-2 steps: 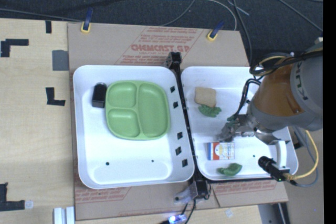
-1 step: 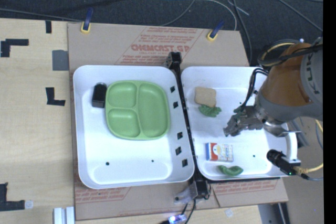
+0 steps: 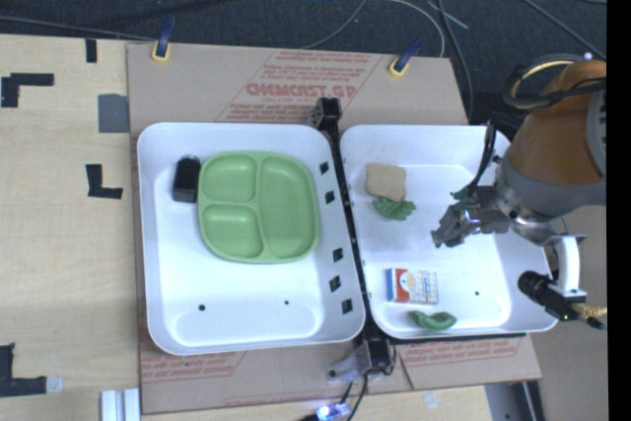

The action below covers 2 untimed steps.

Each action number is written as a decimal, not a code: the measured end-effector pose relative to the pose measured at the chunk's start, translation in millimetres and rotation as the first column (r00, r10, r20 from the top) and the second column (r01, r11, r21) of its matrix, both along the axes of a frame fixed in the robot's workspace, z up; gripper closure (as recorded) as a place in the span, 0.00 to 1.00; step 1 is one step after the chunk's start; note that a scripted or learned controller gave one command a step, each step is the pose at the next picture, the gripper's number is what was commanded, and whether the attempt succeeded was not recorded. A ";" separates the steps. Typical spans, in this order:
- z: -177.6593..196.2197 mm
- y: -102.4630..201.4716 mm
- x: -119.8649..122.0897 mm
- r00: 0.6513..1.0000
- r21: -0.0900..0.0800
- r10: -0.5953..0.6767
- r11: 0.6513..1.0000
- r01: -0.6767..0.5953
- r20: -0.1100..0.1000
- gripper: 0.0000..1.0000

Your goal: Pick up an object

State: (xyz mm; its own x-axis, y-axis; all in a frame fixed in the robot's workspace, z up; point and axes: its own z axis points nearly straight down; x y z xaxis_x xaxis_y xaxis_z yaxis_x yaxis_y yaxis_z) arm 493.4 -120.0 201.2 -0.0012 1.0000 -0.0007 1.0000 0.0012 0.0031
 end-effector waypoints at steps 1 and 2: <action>47.4 1.2 -8.0 1.000 0.000 0.000 1.000 0.000 0.000 1.00; 84.7 1.1 -7.0 1.000 0.000 0.000 1.000 0.000 0.000 1.00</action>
